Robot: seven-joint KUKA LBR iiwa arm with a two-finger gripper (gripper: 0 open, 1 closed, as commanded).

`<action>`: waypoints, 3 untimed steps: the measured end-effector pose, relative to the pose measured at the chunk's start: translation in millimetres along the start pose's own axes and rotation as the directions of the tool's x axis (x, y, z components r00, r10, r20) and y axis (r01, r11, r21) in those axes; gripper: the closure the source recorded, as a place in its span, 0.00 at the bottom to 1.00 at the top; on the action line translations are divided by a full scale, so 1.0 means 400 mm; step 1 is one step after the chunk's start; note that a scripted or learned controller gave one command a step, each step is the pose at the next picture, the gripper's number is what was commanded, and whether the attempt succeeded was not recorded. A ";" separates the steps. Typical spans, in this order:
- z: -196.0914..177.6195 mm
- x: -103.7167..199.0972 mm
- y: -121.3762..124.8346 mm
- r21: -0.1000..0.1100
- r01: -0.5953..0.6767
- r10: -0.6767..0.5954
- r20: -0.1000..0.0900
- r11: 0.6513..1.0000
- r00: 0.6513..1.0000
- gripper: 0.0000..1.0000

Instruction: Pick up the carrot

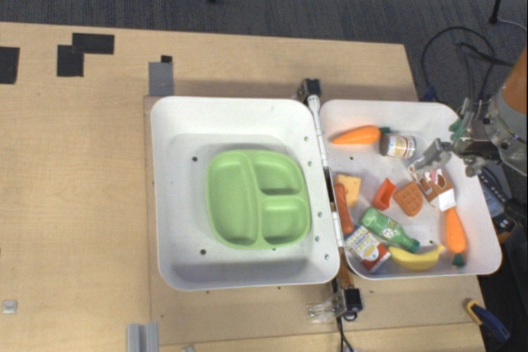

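The smooth orange plastic carrot lies on its side at the far end of the right white bin, beside a small jar. It looks light, rigid, slippery (grasp its thick middle). The two-finger gripper hovers nearby, fingers apart

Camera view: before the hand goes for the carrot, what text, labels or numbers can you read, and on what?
No text can be read as words.
Small jar: has a label band, too blurred to read.
Green packet: printing visible, too small to read.
Small carton: coloured printing, blurred.
White tag beside the waffle: no legible marks.
Carrot: no label.
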State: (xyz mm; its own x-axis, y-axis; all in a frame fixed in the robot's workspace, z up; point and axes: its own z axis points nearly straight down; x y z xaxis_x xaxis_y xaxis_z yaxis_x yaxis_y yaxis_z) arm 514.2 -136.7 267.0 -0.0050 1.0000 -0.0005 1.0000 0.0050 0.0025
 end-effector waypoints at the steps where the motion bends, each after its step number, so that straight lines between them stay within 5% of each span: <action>1: 0.131 0.213 0.120 0.002 -0.127 0.127 -0.001 0.992 0.992 0.00; 2: 0.208 0.279 0.314 0.002 -0.276 0.276 0.000 0.961 0.961 0.00; 3: 0.206 0.248 0.259 0.002 -0.280 0.280 0.000 0.960 0.960 0.00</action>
State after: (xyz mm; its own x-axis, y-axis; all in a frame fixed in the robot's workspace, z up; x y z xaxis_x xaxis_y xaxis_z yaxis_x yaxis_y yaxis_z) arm 617.6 -37.0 184.6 0.2756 0.9613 -0.0002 0.9613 -0.2756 0.0009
